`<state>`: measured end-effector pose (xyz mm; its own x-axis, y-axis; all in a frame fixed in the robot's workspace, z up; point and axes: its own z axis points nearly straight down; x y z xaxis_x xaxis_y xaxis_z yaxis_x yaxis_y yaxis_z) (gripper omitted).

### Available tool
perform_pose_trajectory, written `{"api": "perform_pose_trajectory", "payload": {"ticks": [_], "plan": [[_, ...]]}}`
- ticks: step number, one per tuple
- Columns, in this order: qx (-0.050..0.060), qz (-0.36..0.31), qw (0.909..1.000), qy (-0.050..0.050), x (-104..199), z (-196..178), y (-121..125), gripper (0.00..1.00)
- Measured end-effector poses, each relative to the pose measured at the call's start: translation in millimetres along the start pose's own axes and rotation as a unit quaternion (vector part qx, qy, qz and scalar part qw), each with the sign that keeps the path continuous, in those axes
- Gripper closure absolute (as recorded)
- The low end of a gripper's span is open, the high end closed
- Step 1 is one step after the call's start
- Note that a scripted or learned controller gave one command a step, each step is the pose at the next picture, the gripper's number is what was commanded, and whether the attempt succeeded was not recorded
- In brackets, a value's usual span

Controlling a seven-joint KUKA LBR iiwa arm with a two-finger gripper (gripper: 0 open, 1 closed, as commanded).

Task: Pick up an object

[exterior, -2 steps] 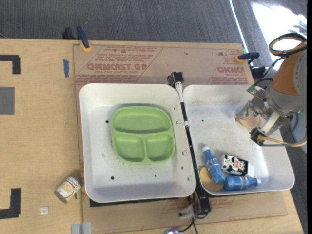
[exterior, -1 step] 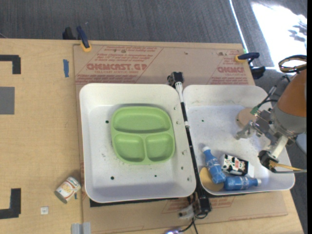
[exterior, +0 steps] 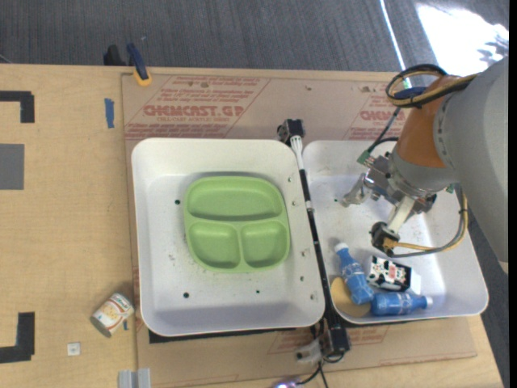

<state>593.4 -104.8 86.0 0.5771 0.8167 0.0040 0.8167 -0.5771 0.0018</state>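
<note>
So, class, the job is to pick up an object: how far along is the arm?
Done: nothing yet. The blue bottles and the black-and-white packet lie in the right bin, and the green plate lies in the left bin. In hand: the gripper is over the right bin, near that pile. Left: reach an object, grasp it, lift it.

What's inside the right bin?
In the right bin: a white-capped blue bottle, a second blue bottle, a black-and-white packet beside them. A tan thing lies mostly covered under the bottles. The arm hides the bin's upper right part.
</note>
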Motion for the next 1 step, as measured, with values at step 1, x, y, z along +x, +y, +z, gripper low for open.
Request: {"api": "perform_pose_trajectory", "payload": {"ticks": [1], "plan": [[0.003, 0.03, 0.9995, -0.002, -32.7, -30.2, -54.2, 0.0]]}}
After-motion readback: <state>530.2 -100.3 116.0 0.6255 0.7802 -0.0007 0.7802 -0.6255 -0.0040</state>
